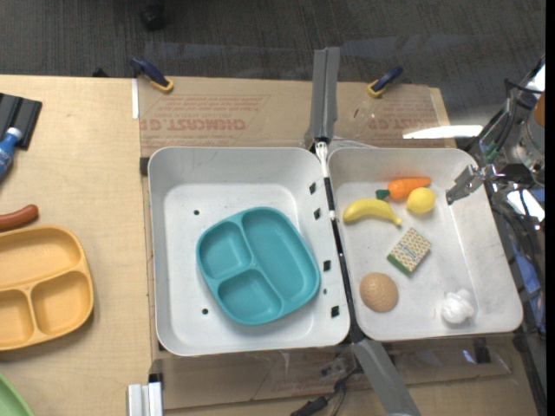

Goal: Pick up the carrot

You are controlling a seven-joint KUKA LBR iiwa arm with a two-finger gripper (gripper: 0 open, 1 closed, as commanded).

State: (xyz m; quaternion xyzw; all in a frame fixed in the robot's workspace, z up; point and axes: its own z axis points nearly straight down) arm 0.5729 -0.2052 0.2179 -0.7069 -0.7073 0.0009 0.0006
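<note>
The carrot (406,185) is a short orange piece lying near the back of the right bin (486,258). It touches a yellow lemon (421,200) on its front right side. My gripper (462,186) hangs at the bin's right side, a short way right of the lemon and carrot, with nothing seen in it. The arm (520,150) comes in from the right edge behind it.
In the right bin also lie a banana (373,211), a small patterned box (409,250), a brown round item (379,291) and a white crumpled item (457,306). A teal divided plate (257,265) sits in the left bin (173,232). A yellow tray (39,289) rests on the bench at left.
</note>
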